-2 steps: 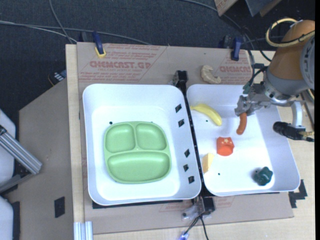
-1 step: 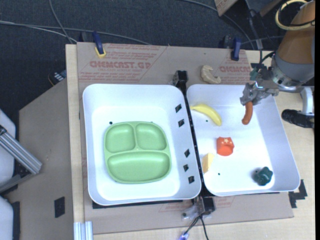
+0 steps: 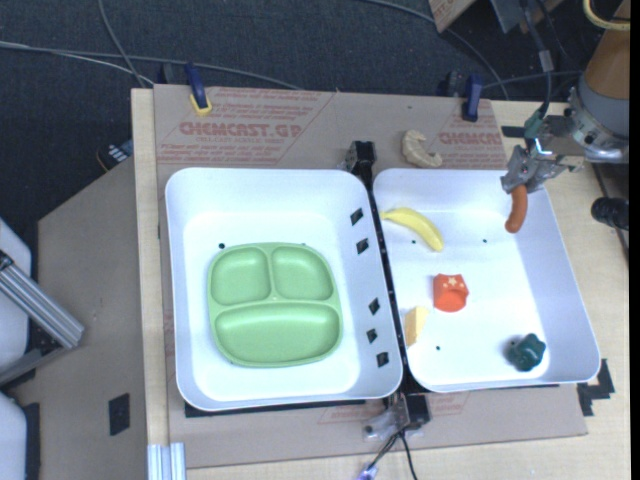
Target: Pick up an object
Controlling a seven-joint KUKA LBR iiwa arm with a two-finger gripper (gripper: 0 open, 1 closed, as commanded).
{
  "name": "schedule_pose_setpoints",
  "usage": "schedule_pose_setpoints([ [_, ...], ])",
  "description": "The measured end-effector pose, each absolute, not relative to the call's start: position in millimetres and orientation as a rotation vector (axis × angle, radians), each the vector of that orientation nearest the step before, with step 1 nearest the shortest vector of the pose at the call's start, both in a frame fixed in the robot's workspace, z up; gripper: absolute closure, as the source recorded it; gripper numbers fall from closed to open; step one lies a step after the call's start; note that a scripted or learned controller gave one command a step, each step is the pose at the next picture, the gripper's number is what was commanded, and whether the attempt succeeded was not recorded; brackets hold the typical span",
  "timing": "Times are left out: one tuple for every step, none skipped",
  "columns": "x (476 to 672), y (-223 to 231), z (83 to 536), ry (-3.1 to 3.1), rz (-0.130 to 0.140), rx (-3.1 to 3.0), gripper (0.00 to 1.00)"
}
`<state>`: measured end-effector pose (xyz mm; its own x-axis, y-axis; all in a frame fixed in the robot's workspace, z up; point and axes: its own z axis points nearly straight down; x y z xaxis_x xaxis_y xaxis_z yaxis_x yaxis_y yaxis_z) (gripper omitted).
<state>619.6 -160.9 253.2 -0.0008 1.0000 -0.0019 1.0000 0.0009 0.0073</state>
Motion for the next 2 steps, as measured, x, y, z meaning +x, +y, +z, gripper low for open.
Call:
schedule_pose_setpoints([
  [636.7, -103, 247, 2.226, 0.004, 2.214, 1.0],
  [649.4, -52, 251, 2.227, 0.005, 2.214, 1.0],
])
